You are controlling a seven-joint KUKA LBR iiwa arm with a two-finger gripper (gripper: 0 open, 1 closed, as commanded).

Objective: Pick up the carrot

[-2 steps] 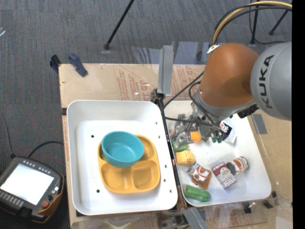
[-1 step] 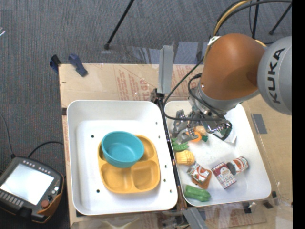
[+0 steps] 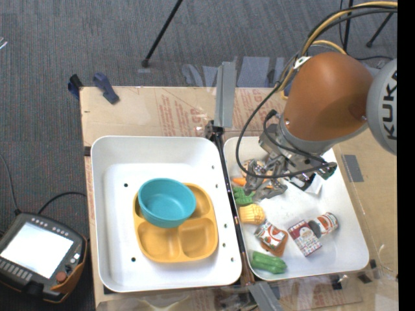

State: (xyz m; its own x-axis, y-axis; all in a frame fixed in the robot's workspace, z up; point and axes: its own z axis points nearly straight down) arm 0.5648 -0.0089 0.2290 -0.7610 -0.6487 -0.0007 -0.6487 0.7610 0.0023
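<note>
The carrot [image 3: 239,181] shows as a small orange sliver with a bit of green just below it, lying at the left edge of the right bin [image 3: 355,238], hard against the divider between the two bins. It sits just to the left of the gripper [image 3: 264,179] and slightly lower in the view, close by; whether they touch cannot be told.

Far to the gripper's left, in the left bin [image 3: 107,193], a teal bowl [image 3: 166,201] rests on a yellow compartment tray [image 3: 178,235]. Below and just left of the gripper lie a green piece [image 3: 244,198] and a yellow corn cob [image 3: 251,214], the corn touching the green piece. Further below sit a red-and-white packet [image 3: 271,236] and a green vegetable [image 3: 268,262] near the bin's front wall.

The gripper is a dark tangle of metal under the orange wrist band [image 3: 324,96]; how its fingers stand cannot be told, and nothing is visibly held. Below and to its right lie a red carton [image 3: 305,236] and a small can [image 3: 326,223].
</note>
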